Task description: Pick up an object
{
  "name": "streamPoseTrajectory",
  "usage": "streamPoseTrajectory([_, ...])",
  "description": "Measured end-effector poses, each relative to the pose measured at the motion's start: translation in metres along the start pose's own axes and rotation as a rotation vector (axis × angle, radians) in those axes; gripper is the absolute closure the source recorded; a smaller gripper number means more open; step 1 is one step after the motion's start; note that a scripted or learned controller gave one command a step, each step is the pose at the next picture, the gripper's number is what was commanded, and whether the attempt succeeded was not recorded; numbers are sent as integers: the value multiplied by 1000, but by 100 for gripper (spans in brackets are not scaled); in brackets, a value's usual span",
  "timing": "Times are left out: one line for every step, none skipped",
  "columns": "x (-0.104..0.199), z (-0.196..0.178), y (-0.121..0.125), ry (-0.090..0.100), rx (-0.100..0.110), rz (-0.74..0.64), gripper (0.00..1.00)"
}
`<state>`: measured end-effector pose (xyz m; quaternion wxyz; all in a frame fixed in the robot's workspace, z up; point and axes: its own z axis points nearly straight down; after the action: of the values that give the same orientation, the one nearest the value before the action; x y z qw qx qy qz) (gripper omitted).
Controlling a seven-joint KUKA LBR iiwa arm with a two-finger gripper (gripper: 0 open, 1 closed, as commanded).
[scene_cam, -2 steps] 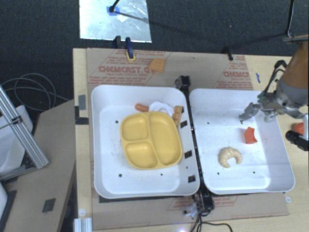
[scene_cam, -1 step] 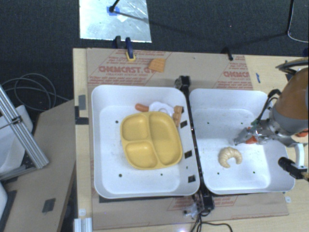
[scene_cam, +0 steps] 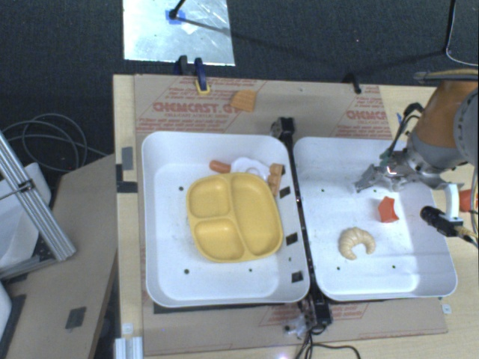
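My gripper (scene_cam: 380, 182) hangs over the right bin (scene_cam: 329, 279), near its far right part, with its fingers spread open and nothing between them. Just in front of it a small red-orange block (scene_cam: 387, 209) lies on the bin floor, apart from the fingertips. Nearer the front of the same bin rests a tan croissant (scene_cam: 357, 241). The grey arm with its orange band (scene_cam: 441, 118) comes in from the right edge.
In the left bin (scene_cam: 161, 275) sits a yellow divided plate (scene_cam: 233, 217), with a small orange sausage (scene_cam: 220, 167), a white piece (scene_cam: 251, 167) and a brown piece (scene_cam: 276, 176) behind it. An orange block (scene_cam: 243, 99) lies on the bench beyond the bins.
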<state>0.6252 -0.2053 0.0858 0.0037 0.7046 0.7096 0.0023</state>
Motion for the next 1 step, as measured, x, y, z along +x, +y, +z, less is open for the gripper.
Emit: streamPoseTrajectory([-1,1,-53,3,11,7,0])
